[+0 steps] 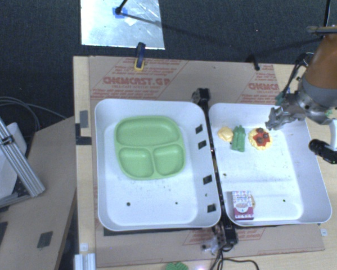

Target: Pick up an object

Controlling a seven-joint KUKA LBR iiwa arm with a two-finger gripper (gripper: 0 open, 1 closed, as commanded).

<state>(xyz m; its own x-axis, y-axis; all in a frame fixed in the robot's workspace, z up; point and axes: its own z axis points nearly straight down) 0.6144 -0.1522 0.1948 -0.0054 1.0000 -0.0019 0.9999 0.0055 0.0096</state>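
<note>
Red print on the brown cardboard sheet [174,75] under the bins reads "CHEMCAST GP" at the far left (repeated at the far right, partly cut off). The small carton's [242,205] label is too blurred to read.

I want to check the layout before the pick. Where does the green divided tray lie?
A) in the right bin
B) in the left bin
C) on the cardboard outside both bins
B: the green divided tray lies flat inside the left bin, across the divider from the gripper.
</note>
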